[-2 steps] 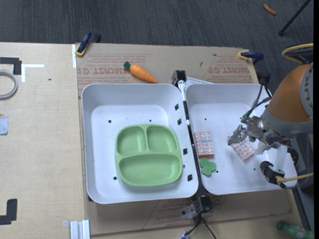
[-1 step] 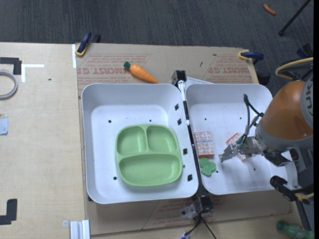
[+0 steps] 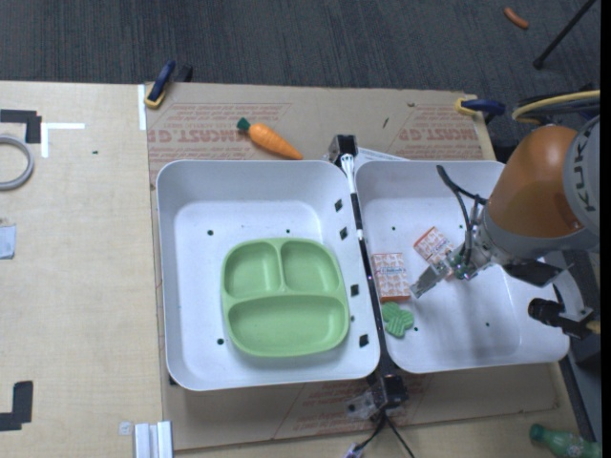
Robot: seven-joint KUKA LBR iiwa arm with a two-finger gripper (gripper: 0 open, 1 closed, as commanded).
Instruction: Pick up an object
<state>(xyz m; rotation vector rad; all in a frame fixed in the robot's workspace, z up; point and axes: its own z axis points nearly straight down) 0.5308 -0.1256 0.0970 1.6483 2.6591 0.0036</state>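
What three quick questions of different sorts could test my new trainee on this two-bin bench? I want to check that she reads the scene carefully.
1. True or false: the green divided plate lies in the left white bin.
2. Which lies outside both bins: A, the orange toy carrot; B, the small green toy; C, the red-and-white printed packet?
3. Fill in: the gripper hovers over the ___ white bin.

Key: 1 true; 2 A; 3 right.

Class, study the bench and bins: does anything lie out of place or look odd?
Yes. A toy carrot lies on the cardboard behind the left bin, outside both bins. A small orange item sits on the dark floor, top right. The green divided plate sits slightly askew.
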